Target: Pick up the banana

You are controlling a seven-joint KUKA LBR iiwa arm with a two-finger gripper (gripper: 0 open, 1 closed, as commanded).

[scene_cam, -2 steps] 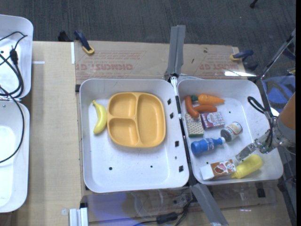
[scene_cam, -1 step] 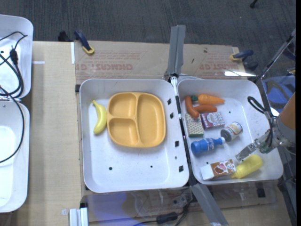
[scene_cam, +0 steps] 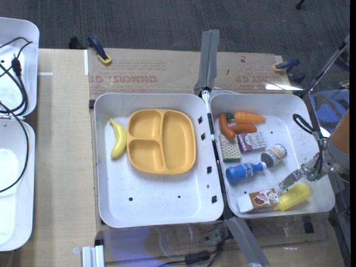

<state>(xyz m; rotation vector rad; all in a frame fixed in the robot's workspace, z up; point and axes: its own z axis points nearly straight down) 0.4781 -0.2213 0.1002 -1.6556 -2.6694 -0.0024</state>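
Grey gripper sits low at the right bin's right edge, just above a yellow bottle; whether it is open I cannot tell. The banana lies in the left bin, between its left wall and the yellow tray, with bare floor below.
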